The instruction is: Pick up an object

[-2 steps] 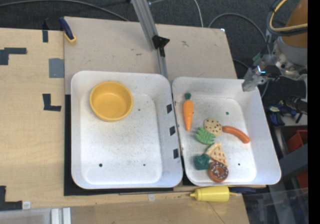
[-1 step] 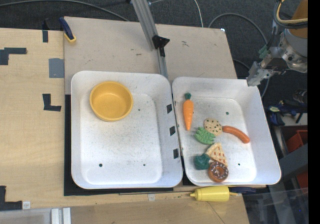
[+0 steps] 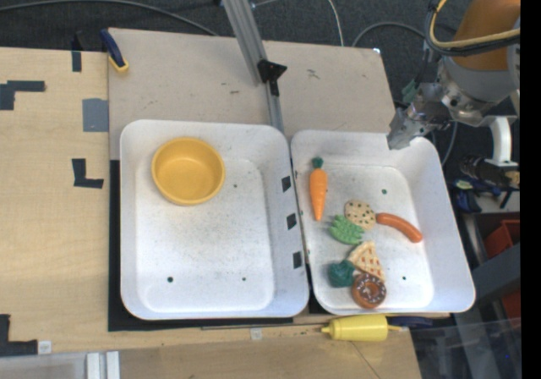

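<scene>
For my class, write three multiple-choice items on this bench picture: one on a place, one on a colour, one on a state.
1. Where does the carrot lie?
A. right bin
B. left bin
C. on the bench

2. What colour is the bowl?
A. blue
B. yellow
C. red

3. Where is the gripper?
A. over the bowl
B. at the right bin's far corner, apart from the toys
C. touching the sausage

Answers:
1 A, it lies beside the other food toys.
2 B, its rim and inside are yellow.
3 B, it sits at that bin's upper rim.
</scene>
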{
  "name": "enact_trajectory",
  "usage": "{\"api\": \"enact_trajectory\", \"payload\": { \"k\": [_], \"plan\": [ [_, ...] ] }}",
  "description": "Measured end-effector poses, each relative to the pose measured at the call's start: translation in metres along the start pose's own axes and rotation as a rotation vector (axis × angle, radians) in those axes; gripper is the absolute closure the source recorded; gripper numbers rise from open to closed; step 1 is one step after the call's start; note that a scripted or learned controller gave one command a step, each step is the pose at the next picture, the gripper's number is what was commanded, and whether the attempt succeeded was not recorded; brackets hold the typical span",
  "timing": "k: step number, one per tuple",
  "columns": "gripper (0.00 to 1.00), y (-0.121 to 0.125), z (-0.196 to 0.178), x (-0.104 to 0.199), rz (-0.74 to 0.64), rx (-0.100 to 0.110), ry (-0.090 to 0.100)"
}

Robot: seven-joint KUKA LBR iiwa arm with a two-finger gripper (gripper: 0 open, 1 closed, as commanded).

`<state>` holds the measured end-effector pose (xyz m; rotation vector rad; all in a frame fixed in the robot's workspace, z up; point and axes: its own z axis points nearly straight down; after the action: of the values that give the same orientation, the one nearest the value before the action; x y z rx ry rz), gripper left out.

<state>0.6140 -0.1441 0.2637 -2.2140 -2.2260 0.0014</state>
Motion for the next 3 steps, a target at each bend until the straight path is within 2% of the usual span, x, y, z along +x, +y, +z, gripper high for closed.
{"api": "enact_trajectory", "payload": {
  "k": [1, 3],
  "plan": [
    [1.0, 0.004, 0.016, 0.058, -0.001, 0.0, 0.0],
    [1.0, -0.002, 0.01, 0.174, -0.002, 0.0, 0.0]
  ]
}}
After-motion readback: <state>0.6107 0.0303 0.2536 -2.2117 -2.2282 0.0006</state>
